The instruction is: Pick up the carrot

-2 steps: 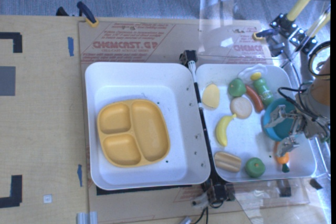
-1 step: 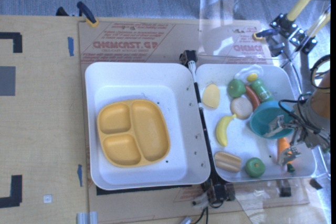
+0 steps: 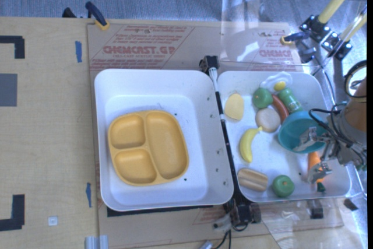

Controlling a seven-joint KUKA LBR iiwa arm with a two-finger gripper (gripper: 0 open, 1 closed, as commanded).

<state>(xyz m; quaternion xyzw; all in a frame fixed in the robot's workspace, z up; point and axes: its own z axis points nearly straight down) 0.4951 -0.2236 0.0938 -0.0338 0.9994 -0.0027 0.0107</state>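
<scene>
At the right bin's far right wall, the pincer (image 3: 320,171) appears closed around the small orange carrot (image 3: 315,161), a grip likely to slip against the crowding teal bowl (image 3: 296,131).

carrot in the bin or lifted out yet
In the bin. The carrot lies on the right bin's floor near its right wall, with the gripper right over it.

arm: in from right, low | gripper (image 3: 320,167): pointing down, far right edge
</scene>
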